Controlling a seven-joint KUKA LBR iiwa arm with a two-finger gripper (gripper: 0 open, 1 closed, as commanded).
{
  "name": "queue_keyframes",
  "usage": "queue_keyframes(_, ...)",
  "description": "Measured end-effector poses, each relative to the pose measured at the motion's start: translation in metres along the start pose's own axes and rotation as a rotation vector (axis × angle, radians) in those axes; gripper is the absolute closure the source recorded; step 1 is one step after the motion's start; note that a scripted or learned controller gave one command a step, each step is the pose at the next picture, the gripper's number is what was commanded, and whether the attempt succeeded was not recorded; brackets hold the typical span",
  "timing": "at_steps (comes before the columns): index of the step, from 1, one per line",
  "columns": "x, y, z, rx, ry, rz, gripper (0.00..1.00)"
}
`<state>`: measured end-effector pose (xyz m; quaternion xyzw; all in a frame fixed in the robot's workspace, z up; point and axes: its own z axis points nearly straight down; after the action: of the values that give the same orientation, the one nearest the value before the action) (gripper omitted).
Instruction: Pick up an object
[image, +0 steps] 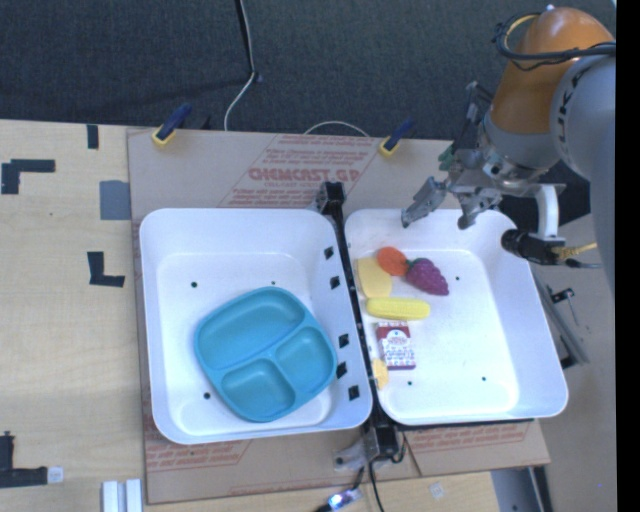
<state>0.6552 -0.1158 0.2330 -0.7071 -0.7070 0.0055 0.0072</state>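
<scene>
Nearest the lens, at six o'clock, the front rim of the right shallow white plastic bin (470, 412) meets its twin, the left shallow white plastic bin (165, 250), along a black clipped seam, so both sit as one tray on a brown cardboard sheet (290, 170) that covers the pale wooden worktop (60, 300).

Left of centre, at about eight o'clock, a sky-blue moulded plastic plate with three compartments (265, 352) lies flat and alone in its bin, likely kept apart as a drop-off spot.

Candidate things for picking cluster by the seam in the right bin, just right of centre. A small red-and-white printed packet (397, 346) lies lowest; a yellow banana-shaped toy (399, 309) lies just above it; a pale yellow rounded toy piece (374, 279) sits above that, touching an orange-red rounded toy (392, 261); a dark purple grape-bunch toy (427, 276) rests just beside these, toward three o'clock.

At two o'clock, the grey two-finger gripper (446, 210) hangs over the bin's back rim, jaws spread apart and holding nothing, well clear of the toys. I judge it is poised to descend toward the cluster, where crowding could spoil a grasp.
</scene>
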Motion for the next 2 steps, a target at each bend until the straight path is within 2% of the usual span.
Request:
queue_keyframes(1,0.000,0.002,-0.008,-0.012,-0.002,-0.003,0.00)
queue_keyframes(2,0.000,0.004,0.060,-0.006,-0.002,-0.002,0.00)
